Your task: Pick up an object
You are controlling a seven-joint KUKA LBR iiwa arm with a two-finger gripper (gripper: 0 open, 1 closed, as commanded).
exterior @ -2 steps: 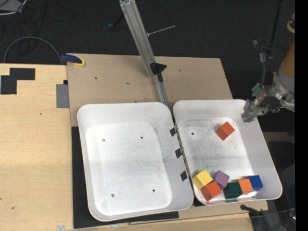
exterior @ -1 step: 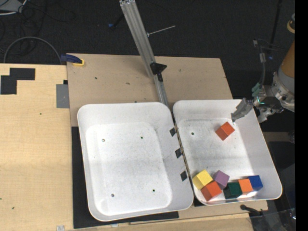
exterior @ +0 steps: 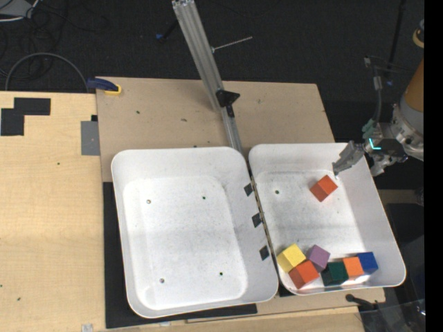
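Guessing the small red-orange wooden cube [exterior: 322,188] lying in the right white plastic bin [exterior: 391,244] just below-left of the fingers [exterior: 344,163] is light and rigid, so pinch two opposite flat faces; finger spread I can't tell.

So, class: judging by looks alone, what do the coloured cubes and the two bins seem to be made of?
Coloured cubes, such as the lone red cube: probably painted wood or solid plastic; flat, matte, even-coloured faces with crisp edges, though no grain is visible. Right bin and left bin: likely moulded plastic; smooth white walls with rounded corners and a faint speckle.
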